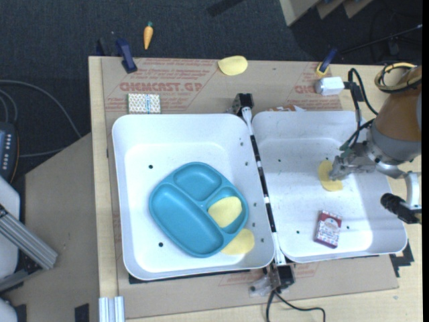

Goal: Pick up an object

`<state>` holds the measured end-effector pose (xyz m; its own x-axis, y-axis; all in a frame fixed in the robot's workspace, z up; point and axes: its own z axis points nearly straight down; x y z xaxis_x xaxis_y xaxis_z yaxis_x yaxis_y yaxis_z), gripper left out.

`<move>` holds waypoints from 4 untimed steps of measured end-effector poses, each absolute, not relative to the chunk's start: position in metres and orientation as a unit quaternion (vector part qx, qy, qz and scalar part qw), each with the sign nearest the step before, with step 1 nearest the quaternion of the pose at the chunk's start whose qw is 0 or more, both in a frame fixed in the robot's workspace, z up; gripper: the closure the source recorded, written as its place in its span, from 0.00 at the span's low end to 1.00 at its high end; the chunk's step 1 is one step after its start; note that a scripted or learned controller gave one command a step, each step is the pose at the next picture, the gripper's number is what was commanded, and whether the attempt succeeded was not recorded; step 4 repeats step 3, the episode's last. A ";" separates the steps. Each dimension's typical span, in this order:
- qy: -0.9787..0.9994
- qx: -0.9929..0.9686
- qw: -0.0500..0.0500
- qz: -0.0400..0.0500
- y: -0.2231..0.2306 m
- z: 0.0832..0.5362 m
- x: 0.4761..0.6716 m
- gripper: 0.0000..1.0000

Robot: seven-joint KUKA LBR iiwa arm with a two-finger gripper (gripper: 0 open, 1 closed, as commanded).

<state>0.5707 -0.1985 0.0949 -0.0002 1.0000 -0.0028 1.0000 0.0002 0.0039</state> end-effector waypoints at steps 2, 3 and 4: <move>0.708 0.707 -0.001 0.000 -0.157 0.085 0.563 0.00; 0.707 0.707 -0.001 0.000 -0.157 0.094 0.537 0.00; 0.707 0.707 -0.001 0.000 -0.157 0.094 0.537 0.00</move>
